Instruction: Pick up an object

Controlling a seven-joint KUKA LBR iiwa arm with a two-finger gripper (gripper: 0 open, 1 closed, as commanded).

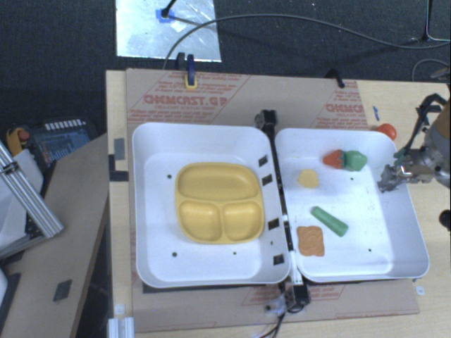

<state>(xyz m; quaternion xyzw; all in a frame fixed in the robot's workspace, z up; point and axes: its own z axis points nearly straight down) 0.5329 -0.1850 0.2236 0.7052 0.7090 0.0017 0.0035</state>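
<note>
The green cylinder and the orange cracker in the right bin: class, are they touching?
Apart. The camera view shows a strip of white bin floor between the green cylinder and the orange cracker, which lies nearer the front edge.

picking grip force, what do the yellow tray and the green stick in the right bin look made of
Yellow tray: looks like moulded plastic, smooth with a soft sheen, three pressed compartments. Green stick: probably plastic or rubbery toy food, matte, uniform colour; too small to tell which.

Glossy white plastic bins [211, 277]; smooth, matt yellow plastic tray [217, 201].
</note>
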